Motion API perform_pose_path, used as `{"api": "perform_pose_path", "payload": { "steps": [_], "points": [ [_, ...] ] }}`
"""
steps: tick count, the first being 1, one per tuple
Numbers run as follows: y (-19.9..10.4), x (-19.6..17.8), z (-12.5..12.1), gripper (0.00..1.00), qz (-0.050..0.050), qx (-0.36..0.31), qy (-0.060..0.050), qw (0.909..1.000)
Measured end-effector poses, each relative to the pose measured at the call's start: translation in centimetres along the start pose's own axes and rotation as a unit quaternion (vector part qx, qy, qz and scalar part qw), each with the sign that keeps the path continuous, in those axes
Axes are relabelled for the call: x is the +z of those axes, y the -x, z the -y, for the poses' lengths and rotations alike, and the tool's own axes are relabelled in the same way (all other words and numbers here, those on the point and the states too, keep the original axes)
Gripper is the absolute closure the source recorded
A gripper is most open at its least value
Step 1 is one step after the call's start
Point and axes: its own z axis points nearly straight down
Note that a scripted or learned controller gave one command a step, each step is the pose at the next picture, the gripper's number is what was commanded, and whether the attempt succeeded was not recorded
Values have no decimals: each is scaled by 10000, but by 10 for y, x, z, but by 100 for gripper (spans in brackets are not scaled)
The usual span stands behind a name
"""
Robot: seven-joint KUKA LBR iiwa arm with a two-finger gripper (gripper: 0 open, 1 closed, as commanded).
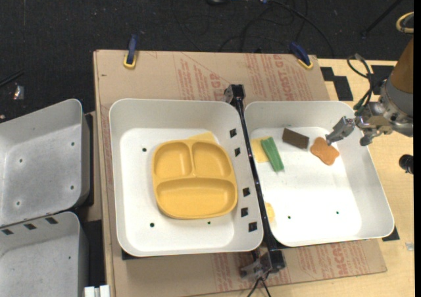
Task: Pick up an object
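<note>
Over at three o'clock on the bench, the arm's gripper [350, 129] hangs above the far right part of the right bin [342, 223]. Its fingers stand spread wide, with nothing between them. Just at its seven o'clock lies an orange sponge-like piece [324, 151] on the bin floor, very near one fingertip, though I cannot tell whether they touch. At the orange piece's ten o'clock rests a small dark brown block [295, 137], near it but apart. Further toward nine o'clock, close to the bin's left wall, a green bar [272, 154] lies on a pale yellow flat piece [258, 151]. The left bin [125, 177] holds a yellow divided tray [195, 180] with three compartments, sitting about in its middle.
</note>
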Motion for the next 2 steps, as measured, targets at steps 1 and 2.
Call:
{"api": "perform_pose_path", "payload": {
  "steps": [1, 2],
  "points": [
    [-7, 46, 5, 0, -5, 6, -14, 10000],
    [-7, 96, 15, 0, -8, 13, -24, 10000]
  ]
}}
